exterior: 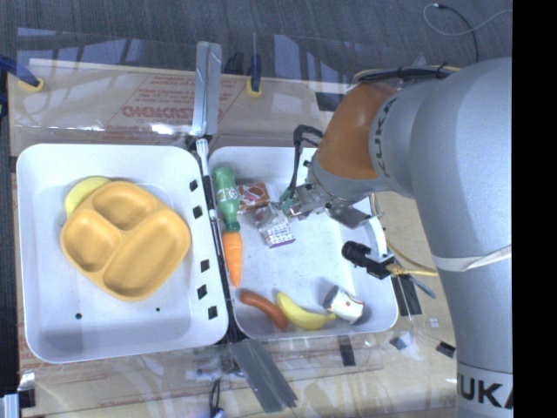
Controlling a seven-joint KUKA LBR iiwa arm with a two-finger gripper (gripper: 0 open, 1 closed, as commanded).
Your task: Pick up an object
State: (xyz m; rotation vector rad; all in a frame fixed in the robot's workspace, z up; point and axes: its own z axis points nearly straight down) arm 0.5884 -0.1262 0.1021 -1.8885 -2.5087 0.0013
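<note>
Your gripper (pixel 294 204) hangs low in the right bin (pixel 306 159), just beside a packet (pixel 278 232). You cannot tell how its jaws stand. A banana (pixel 303 313) lies along the near wall.

- I work at a robotics lab bench (pixel 113 103), not a home: 2 shallow white bins (pixel 43 320) sit side by side, taped down.
- Toy food lies in them: a plastic banana (pixel 305 313), a carrot (pixel 232 255).
- My grey arm (pixel 452 172) bears KUKA lettering; a loose cable (pixel 461 16) trails far right.
</note>
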